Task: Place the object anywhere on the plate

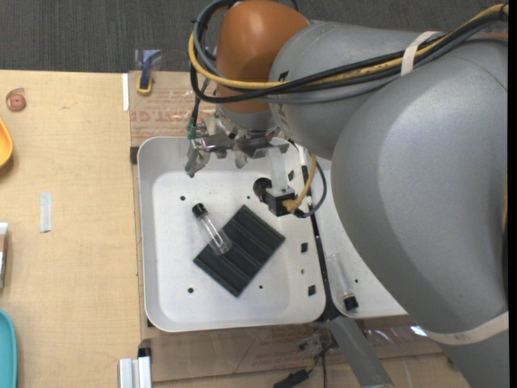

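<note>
A black ridged plate (245, 253) lies tilted in the middle of the left white bin (161, 297). A clear tube with a black cap (208, 225) lies slanted in the bin, its lower end resting on the plate's upper left edge and its cap end on the bin floor. My gripper (216, 162) hangs over the bin's far edge, above and apart from the tube. Its fingers (192, 165) stand open with nothing between them.
A second clear tube with a black cap (342, 283) lies in the right bin (380, 301), mostly under my arm. A black fitting with a cable (266, 191) hangs beside the plate's far corner. The wooden bench (73, 176) stretches to the left with small items at its edges.
</note>
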Available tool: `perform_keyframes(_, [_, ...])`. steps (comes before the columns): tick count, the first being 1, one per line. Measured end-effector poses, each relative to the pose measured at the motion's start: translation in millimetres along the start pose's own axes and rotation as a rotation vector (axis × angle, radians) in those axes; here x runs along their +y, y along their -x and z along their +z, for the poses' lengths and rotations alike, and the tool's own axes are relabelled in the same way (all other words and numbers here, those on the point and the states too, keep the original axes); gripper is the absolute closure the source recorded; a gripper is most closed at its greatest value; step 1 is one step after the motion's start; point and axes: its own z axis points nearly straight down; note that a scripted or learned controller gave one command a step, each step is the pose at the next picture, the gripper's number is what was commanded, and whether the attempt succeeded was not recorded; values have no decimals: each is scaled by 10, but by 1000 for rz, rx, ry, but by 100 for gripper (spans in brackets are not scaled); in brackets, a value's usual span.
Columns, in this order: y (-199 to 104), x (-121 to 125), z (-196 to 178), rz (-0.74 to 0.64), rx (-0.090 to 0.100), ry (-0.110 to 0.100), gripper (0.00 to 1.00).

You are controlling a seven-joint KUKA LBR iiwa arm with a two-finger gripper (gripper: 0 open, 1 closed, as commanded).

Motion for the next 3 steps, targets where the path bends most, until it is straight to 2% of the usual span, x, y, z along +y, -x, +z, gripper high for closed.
perform_keyframes(1, [15,-1,-79,1,-2,-2,100])
perform_keyframes(2, [-128,-429,-975,-207,0,2,100])
perform_keyframes(3, [-287,-873,-783,-399,0,0,100])
